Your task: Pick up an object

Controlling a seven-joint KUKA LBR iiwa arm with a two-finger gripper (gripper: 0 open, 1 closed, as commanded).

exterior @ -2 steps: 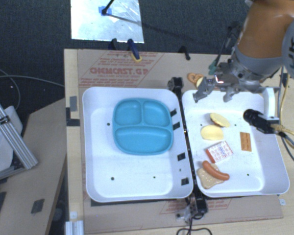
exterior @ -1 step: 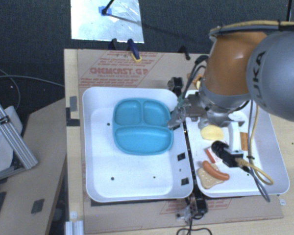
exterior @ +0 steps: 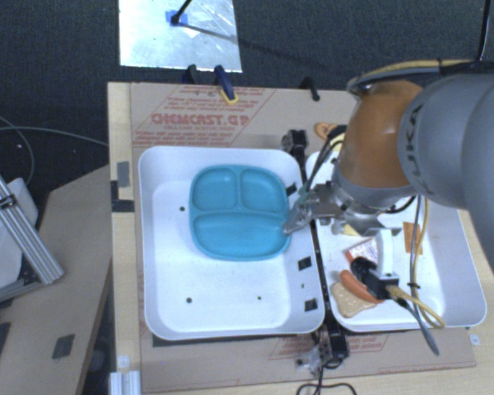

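Blue and glossy, a divided plate with three compartments lies in the far half of the left bin, its right edge close to that bin's right wall. The white floor of this bin spreads bare on the near side of the plate, marked by a few small dark dots. Both bins rest on a brown cardboard sheet printed with red letters, which covers the desk; a blue and yellow clamp grips the sheet's far edge. Further back a silvery square panel lies on dark carpet. Just right of the plate, at the divide between the two bins, the metal hand reaches down, its tip meeting or nearly meeting the plate's right rim; whether its fingers are wide or narrow I cannot tell, and nothing is clearly seen between them. Above it rises the grey arm with its orange band, covering much of the right bin. In that bin's near part lie small toy foods: a slice of bread, a hot dog, and a red and white packet, beside a white bar, black cables and a yellow hose.
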